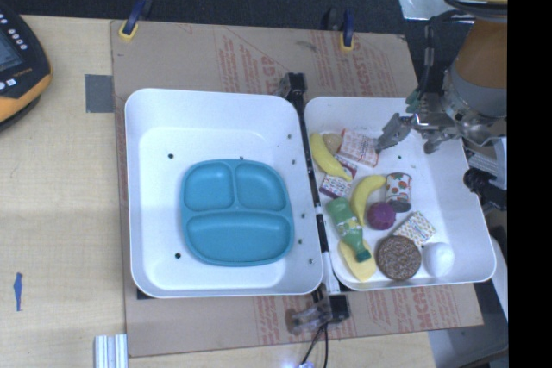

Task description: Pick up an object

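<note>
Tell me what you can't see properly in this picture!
- The robot arm: the camera view's right edge cuts off most of it.
- The gripper: too small and blurry to tell how it is set.
- The small packets: their printing is too small to read.
- The yellow toy: partly hidden under the green bottle.
- The handheld controller: the left edge cuts it off.

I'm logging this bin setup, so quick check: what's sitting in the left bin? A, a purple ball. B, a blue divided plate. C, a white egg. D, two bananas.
B: the blue divided plate lies alone in the left bin, while the bananas, egg and purple ball sit in the right bin.
</note>
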